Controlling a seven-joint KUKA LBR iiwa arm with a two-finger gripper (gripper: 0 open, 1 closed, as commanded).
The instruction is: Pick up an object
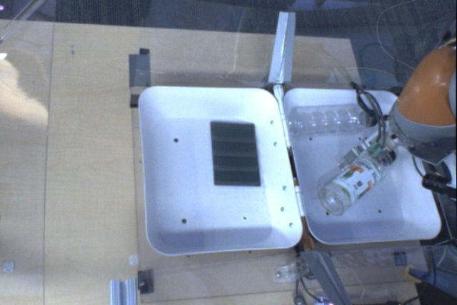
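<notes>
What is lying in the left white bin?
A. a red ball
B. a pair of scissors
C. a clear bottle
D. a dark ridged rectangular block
D: a dark ridged block lies flat near the middle of the left bin, while the labelled clear bottle is in the right bin.

Grey arm (428,126) with a rounded orange band and black cables beside it.
</notes>
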